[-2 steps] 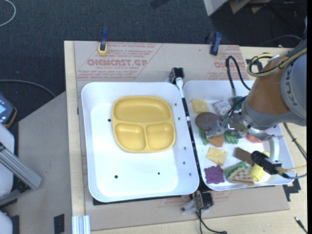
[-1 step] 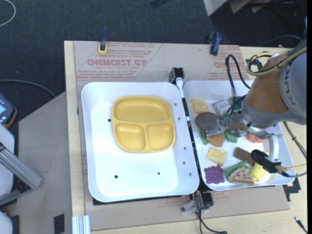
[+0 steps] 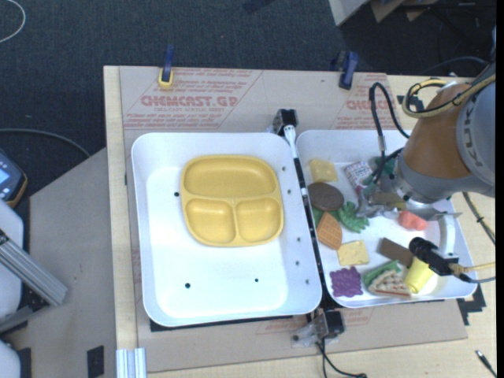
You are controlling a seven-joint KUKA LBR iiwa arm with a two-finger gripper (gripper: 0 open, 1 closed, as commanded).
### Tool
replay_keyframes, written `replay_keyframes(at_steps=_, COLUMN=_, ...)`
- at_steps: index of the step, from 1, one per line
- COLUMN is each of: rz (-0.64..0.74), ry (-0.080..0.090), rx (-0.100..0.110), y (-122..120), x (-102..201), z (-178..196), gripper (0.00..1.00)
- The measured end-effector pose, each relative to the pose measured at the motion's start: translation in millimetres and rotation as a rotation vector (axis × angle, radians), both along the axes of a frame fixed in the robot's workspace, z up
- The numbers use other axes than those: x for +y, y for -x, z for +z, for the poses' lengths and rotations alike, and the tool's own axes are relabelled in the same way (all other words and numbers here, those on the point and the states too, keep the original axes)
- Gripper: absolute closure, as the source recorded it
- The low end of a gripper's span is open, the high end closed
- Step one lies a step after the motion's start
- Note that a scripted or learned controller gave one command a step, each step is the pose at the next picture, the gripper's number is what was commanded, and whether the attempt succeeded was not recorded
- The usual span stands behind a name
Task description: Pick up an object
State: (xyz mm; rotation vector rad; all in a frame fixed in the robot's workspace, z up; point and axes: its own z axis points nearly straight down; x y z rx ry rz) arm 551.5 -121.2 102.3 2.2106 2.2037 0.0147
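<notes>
My gripper (image 3: 370,201) is low in the right bin (image 3: 465,246), reaching in from the right. It hovers over a green leafy toy (image 3: 354,220) and sits just right of a dark brown round patty (image 3: 325,196). A silvery pink wrapper (image 3: 358,172) lies just behind it. The wrist hides whatever lies directly under the gripper. No object shows between its tips.
The right bin also holds a yellow cheese square (image 3: 321,170), an orange waffle (image 3: 329,231), a yellow cracker (image 3: 353,252), purple grapes (image 3: 345,281), a pizza slice (image 3: 391,283), a brown bar (image 3: 394,249) and a red piece (image 3: 412,220). The left bin (image 3: 157,235) holds a yellow divided plate (image 3: 232,199).
</notes>
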Motion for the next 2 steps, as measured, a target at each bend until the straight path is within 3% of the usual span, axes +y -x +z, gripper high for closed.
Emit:
replay_keyframes(at_steps=1, rz=0.003, ry=-0.005, rx=0.014, y=-5.0, x=-10.3, z=55.8, gripper=1.0)
replay_keyframes(at_steps=2, rz=0.003, ry=-0.005, rx=0.013, y=-2.5, x=-16.3, z=117.8, gripper=1.0)
